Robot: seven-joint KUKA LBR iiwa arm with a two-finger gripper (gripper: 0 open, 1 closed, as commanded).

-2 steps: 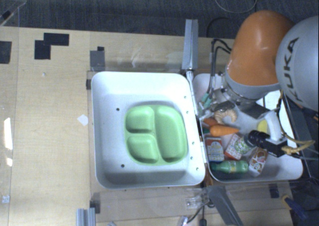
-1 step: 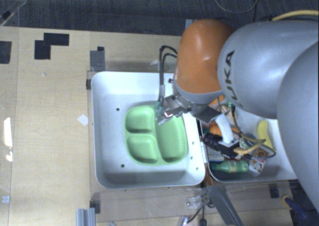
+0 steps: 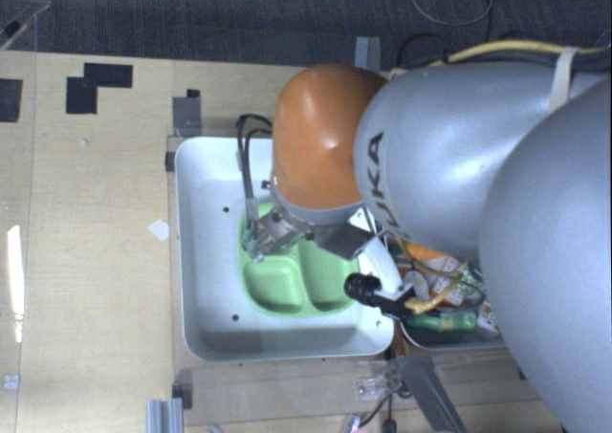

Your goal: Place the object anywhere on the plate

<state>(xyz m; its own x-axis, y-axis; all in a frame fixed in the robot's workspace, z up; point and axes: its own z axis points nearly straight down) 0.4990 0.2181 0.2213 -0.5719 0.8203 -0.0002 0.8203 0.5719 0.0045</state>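
Note:
A light green plate [image 3: 279, 286] with divided compartments lies in the left white bin [image 3: 206, 259], toward its right side. My gripper [image 3: 258, 240] hangs low over the plate's upper left corner, under the orange band [image 3: 320, 140] of the arm. The wrist hides most of the gripper and the plate's back half. I cannot make out any object held at the gripper.
The grey arm covers nearly all of the right bin; a jumble of orange, yellow and green items [image 3: 438, 299] peeks out beneath it. A black cable plug [image 3: 368, 290] hangs over the plate's right edge. Wooden bench [image 3: 86, 230] stretches left of the bins.

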